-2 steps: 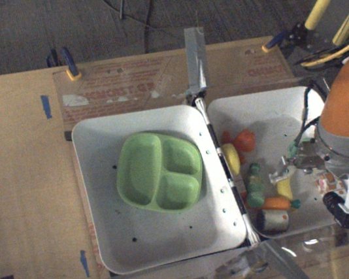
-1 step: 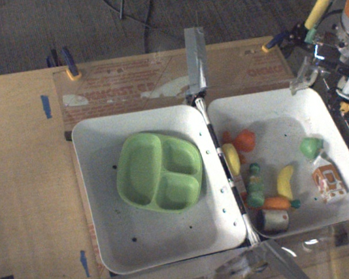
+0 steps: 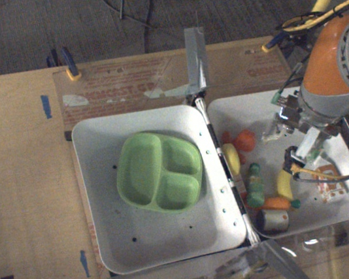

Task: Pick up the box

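Orange-banded arm (image 3: pixel 332 69) is poised over the right bin (image 3: pixel 248 106); the gripper (image 3: pixel 280 126) state cannot be told; the flat printed box (image 3: pixel 331 187) is judged light, crushable, best pinched across its short edges

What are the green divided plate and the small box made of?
The green divided plate looks like moulded plastic: even colour, smooth rounded ridges, faint sheen. The box seems printed cardboard, matte white with reddish markings, though it is blurry.

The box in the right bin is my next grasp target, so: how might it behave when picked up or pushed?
The box looks like a printed carton lying flat, so it is probably light and crushable if squeezed hard. Its flat faces suggest it would slide, not roll, when pushed. Its thickness is hard to judge.
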Controlling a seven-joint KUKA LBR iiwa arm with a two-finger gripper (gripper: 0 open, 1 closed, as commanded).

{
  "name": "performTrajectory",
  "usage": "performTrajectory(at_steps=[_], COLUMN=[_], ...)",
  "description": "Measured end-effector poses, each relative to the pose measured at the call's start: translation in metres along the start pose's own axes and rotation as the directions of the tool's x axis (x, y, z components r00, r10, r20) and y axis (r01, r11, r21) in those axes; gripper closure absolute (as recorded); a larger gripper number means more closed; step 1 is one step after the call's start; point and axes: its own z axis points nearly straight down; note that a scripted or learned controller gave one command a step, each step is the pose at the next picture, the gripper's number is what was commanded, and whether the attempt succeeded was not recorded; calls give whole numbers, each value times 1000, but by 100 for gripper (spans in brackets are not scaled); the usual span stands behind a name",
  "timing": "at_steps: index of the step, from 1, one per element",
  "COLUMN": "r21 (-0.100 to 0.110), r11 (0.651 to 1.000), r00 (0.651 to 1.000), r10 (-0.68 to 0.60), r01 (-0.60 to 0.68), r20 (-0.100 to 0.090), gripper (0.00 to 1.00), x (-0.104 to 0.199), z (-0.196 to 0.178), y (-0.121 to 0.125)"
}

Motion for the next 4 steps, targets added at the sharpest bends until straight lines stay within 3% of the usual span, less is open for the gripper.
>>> performTrajectory(at_steps=[1, 2, 3, 4], r21=[-4, -5, -4, -7], r11=[999, 999, 999, 999], r00=[999, 999, 999, 1000], r10=[40, 35, 34, 31], r01=[-40, -35, -34, -31], r20=[0, 1, 2, 3], gripper=[0, 100, 0, 100], x=[-68, -66, -65, -64], z=[-196, -206, -206, -216], y=[4, 4, 4, 5])
